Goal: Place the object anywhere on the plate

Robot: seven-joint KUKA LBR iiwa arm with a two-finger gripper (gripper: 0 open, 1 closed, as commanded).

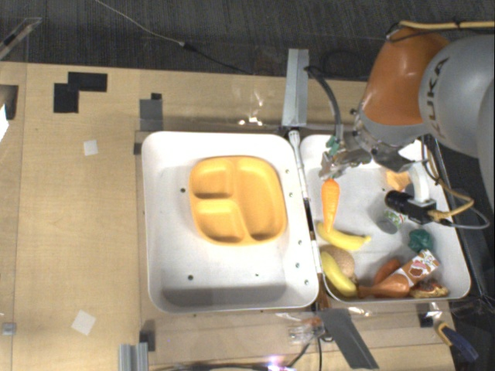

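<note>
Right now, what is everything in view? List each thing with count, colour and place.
bins: two, white, side by side on the bench.
plate: one, yellow, three compartments, in the left bin.
carrot: one, orange, hanging upright beneath the gripper, over the right bin.
bananas: two, yellow, right bin's lower left.
other toy foods: several, orange, brown and green, right bin's lower right; too cluttered to name.
arm: one, grey with an orange band, from the right.
gripper: one, above the carrot's top.

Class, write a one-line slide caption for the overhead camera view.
Gripper hangs over a carrot in the right bin, with the yellow plate waiting in the left bin.
</note>
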